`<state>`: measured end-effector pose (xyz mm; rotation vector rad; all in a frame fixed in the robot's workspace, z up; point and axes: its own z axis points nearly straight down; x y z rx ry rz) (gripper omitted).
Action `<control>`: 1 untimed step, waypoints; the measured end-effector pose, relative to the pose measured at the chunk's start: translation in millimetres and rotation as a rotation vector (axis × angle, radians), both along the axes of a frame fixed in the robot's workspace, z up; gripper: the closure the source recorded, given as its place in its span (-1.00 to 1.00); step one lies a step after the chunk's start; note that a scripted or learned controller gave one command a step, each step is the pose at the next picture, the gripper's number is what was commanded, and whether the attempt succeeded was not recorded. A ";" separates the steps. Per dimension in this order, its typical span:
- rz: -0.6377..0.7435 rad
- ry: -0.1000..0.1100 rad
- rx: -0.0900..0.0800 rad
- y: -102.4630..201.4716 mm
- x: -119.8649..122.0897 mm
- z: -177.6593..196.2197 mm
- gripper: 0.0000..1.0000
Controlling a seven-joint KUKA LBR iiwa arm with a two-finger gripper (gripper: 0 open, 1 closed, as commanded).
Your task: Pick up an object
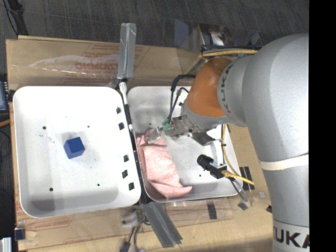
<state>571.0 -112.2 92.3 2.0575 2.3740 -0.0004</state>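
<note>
I work in a robotics lab or test cell: my table (63,62) is lined with taped-down cardboard, two white bins (31,140) sit clamped together by metal brackets (126,51), loose cables (236,175) trail about, and dark carpet (157,4) lies beyond.

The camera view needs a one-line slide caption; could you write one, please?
KUKA arm's gripper lowered over a pink cloth in the right bin; a blue cube sits in the left bin.

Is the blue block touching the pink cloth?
Apart. The camera view shows the blue block alone in the left bin, while the pink cloth lies in the right bin.
</note>
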 end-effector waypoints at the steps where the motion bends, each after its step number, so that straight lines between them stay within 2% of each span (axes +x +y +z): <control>1: 0.044 0.001 0.000 4.6 44.1 0.3 -1.00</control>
